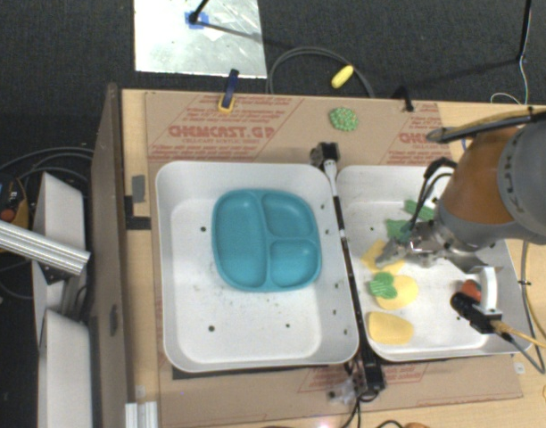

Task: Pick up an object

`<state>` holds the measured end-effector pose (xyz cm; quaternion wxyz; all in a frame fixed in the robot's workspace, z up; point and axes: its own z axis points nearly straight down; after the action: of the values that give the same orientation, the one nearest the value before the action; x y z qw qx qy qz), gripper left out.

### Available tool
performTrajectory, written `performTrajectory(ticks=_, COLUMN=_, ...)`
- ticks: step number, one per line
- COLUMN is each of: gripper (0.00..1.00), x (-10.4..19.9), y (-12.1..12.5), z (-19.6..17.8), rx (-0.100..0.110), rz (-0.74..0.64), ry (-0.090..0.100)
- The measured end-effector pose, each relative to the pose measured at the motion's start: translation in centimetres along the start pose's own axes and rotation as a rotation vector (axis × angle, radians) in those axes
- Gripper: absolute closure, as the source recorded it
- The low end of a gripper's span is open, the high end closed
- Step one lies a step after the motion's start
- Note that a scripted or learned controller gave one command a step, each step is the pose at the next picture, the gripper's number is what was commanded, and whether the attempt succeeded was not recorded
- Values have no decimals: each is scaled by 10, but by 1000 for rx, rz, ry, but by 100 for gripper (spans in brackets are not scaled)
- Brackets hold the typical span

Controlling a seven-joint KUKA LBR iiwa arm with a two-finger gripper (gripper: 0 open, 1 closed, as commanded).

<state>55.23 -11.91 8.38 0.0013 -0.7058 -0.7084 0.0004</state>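
The end effector [405, 250] sits low in the right bin [442, 346] over a yellow piece [376, 255] and a green piece [399, 229]; its opening cannot be told. Best to center over one piece before lifting

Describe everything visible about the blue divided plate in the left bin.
The blue divided plate is a rounded-square tray, seemingly matte teal plastic, with three compartments: one tall section along its left side and two smaller ones stacked on its right, split by raised ridges. It lies flat and upright, slightly rotated, near the middle of the left white bin, resting on the bin floor. Its compartments hold nothing. The gripper is apart from it, over the right bin.
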Motion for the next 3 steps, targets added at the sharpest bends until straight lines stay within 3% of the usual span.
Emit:
performTrajectory(ticks=1, gripper=0, x=9, y=-50, z=0, rx=1, rz=4, ry=0)
performTrajectory(ticks=2, gripper=0, x=36, y=-66, z=0, rx=-1, rz=-1, ry=0)
performTrajectory(ticks=3, gripper=0, x=20, y=-66, z=0, rx=-3, rz=3, ry=-1)
